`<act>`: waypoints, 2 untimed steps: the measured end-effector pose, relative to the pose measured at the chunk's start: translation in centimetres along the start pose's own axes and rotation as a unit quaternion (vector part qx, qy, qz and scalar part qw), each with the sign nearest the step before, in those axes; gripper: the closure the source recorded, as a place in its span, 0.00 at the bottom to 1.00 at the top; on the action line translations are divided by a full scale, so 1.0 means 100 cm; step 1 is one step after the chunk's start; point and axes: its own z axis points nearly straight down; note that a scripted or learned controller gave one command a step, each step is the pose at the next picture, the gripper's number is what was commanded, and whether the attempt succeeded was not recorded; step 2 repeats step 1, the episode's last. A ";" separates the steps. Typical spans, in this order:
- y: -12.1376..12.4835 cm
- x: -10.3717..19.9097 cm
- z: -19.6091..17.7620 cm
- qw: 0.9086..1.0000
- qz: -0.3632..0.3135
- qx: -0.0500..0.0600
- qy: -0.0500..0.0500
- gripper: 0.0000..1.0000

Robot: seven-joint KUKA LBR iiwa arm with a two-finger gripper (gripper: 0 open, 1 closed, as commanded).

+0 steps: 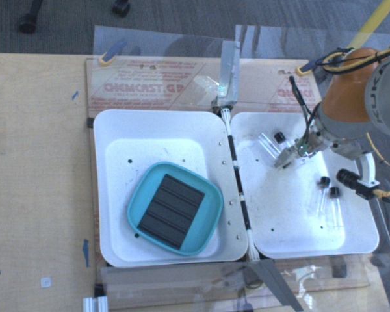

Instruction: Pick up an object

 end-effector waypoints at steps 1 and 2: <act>0.080 0.057 -0.083 1.000 0.003 0.010 0.006 1.00; 0.080 0.057 -0.083 1.000 0.003 0.010 0.006 1.00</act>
